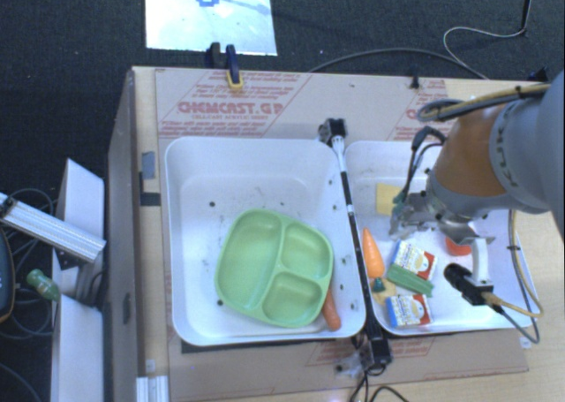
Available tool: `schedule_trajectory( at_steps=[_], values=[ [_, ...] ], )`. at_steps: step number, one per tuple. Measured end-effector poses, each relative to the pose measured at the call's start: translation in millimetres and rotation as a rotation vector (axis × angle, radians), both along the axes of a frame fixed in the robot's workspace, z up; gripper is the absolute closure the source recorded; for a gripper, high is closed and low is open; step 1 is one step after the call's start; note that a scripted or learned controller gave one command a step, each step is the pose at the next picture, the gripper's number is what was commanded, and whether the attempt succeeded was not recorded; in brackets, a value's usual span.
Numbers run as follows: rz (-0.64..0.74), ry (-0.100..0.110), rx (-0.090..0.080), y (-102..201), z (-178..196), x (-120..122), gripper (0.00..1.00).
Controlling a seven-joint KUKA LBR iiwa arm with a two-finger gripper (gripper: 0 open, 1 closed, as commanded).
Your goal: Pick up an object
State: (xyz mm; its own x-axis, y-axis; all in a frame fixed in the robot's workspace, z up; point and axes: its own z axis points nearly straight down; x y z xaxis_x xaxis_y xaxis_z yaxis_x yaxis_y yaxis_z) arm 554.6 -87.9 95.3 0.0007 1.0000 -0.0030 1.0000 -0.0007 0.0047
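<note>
We are starting at the left bin (203, 179), where a green plate (274, 266) is lying with a small carrot (331, 312) at its right rim. In the right bin (380, 166), a second carrot (373, 254) is lying just left of and below the gripper (408, 219), its long axis running up the view. The arm (521, 153) is hiding the gripper's underside, so we cannot tell whether it is apart or together.

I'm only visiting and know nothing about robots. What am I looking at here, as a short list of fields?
left bin: green divided plate; orange piece at its near right edge
right bin: carrot, yellow piece, upper carton, green piece, lower carton
gripper: low over the right bin, just beyond the upper carton
holding: cannot tell
</note>
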Motion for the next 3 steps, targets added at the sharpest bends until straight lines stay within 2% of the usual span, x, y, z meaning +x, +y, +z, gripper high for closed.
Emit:
schedule_trajectory(
  at_steps=[1, 3],
  values=[
    [0.001, 0.0, 0.0, 0.1, -0.1, -0.1, 0.0],
    [0.004, 0.003, 0.003, -2.8, -10.7, 46.6, 0.0]
  ],
)
